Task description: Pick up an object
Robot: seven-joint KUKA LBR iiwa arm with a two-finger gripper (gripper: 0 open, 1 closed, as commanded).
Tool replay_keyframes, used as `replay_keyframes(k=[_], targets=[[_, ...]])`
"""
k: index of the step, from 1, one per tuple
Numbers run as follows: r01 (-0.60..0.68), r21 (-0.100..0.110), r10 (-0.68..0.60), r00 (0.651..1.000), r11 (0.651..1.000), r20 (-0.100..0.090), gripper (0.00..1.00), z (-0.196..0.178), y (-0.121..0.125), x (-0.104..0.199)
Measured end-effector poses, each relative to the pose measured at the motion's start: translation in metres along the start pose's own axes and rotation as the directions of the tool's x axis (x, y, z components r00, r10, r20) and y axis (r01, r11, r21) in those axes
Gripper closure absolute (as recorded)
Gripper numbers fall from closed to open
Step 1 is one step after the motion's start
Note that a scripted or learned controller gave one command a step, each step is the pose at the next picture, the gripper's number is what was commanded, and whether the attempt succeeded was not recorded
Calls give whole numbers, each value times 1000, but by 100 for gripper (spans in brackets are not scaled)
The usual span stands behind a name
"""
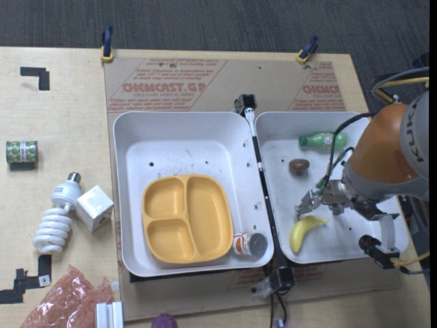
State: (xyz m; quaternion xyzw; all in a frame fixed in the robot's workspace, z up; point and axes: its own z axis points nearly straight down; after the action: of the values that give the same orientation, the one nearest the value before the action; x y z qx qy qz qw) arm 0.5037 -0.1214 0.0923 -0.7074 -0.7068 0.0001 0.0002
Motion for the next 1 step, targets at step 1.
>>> replay_keyframes(k=[1], targets=[[-2, -3, 2, 1000, 1000, 1, 100, -10, 1, -1]])
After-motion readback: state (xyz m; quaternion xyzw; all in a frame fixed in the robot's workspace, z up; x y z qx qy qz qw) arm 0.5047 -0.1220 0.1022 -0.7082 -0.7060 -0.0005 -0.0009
